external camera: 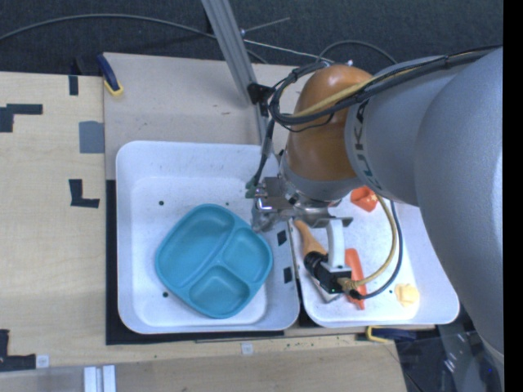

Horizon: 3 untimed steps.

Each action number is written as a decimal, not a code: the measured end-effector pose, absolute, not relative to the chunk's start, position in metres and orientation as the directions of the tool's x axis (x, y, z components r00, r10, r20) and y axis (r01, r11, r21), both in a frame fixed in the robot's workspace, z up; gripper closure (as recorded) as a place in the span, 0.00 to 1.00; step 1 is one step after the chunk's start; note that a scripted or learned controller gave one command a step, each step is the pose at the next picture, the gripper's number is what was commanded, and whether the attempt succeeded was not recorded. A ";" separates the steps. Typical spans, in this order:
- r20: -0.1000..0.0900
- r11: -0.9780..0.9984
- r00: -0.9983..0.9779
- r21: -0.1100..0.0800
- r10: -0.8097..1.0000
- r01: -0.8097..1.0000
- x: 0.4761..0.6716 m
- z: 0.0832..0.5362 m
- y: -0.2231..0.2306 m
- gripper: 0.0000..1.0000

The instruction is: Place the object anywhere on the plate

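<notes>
Two white bins sit side by side on the surface (49,260).

Left bin (131,219): holds a blue plate (214,256) with three compartments, lying flat toward the bin's near right corner, close to the rim shared with the other bin.

Right bin (433,292): holds all the loose pieces.
- Tan-orange piece (306,235) lies near the shared rim, directly under the wrist.
- Orange-red stick (354,266) lies just to its right, running toward the near wall.
- Orange block (364,199) lies farther back, partly covered by the arm.
- Yellow piece (406,294) lies in the near right corner, well apart from the rest.
- Which of these is the task's object cannot be told; each one lies in the right bin, apart from the plate.

Arm (458,137): reaches in from the right and covers much of the right bin. Its orange band stands over the far end of the shared rim.

End effector (315,219): points down under the wrist, just inside the right bin beside the shared rim. The wrist hides it, so I cannot tell whether it is apart, together, or clamped on anything.

Obstructions: the shared rim runs between the loose pieces and the plate.

Surroundings:
- A slanted metal rail (229,31) comes down from the top to the wrist.
- A blue clamp (110,76) sits at the far left corner of the board.
- Grey and black tape patches (90,135) mark the surface to the left.
</notes>
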State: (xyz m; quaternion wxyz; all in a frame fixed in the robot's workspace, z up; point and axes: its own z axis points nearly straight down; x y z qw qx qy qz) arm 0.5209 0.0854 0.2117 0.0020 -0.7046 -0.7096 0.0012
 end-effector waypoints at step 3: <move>0.000 0.004 -0.004 -0.003 1.000 1.000 0.491 0.235 0.186 1.00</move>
